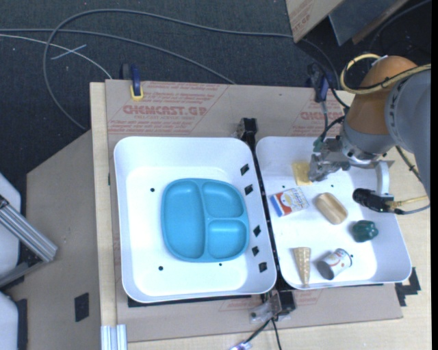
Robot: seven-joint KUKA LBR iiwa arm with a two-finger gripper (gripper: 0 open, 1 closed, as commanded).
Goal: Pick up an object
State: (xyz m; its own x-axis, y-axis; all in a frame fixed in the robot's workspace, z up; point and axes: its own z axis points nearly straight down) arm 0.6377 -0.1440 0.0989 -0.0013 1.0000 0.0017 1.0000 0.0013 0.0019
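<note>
Camera view: tool low over the back of the right bin, just beside a flat yellow piece. Can't tell whether spread or pressed together, too small and dark from up here. Nothing visibly pinched.

Probably mid-approach on that yellow piece. Flat and thin, so likely a tricky grab: better to come straight down, centre over it and close low against the bin floor. Easier picks nearby if that slips: tan bread roll, red-and-white packet, dark green lump, cone, small can on its side. All well apart, so little risk of bumping neighbours.

Left bin with a blue divided plate. Smooth white plastic, probably slippery. Bench covered in printed board, clamp at the back edge. Dark carpet around, loose cables, cardboard box up top.
</note>
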